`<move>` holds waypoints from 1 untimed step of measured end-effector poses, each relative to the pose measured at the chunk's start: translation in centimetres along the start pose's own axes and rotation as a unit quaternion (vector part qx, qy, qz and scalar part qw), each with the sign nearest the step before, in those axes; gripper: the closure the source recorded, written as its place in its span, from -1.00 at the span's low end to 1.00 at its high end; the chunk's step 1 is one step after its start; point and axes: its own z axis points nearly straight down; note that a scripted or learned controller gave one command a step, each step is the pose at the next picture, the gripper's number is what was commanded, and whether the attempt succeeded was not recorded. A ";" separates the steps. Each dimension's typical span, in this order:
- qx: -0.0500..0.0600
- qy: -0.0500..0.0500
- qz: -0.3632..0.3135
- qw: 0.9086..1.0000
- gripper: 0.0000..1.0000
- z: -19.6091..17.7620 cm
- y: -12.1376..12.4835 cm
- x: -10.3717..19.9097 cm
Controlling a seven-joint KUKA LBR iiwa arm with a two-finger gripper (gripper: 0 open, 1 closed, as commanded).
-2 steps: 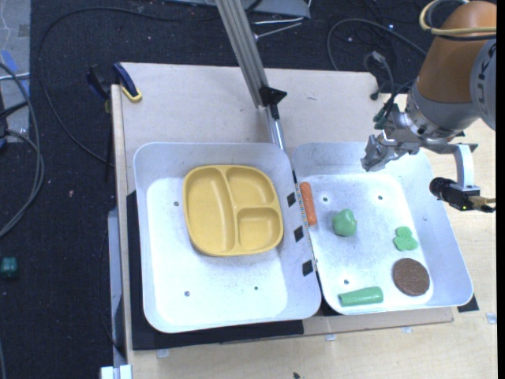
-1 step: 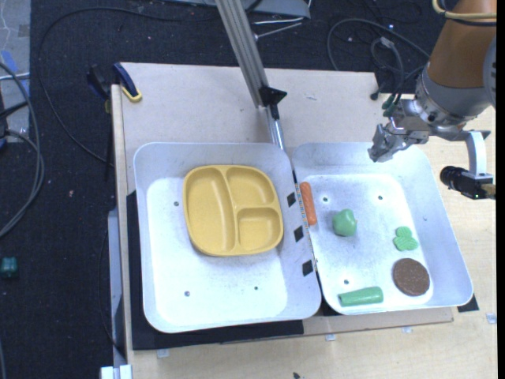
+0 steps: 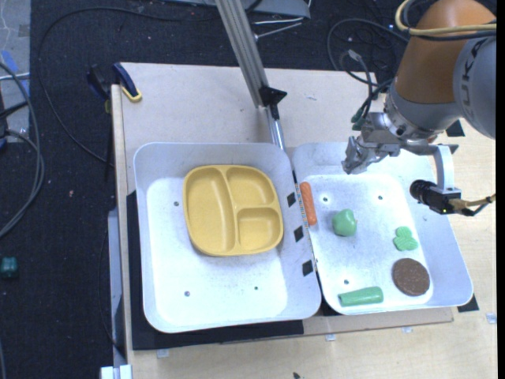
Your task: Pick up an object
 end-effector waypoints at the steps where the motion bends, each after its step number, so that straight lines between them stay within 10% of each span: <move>1: -0.001 0.000 -0.001 1.000 1.00 1.2 0.3 5.4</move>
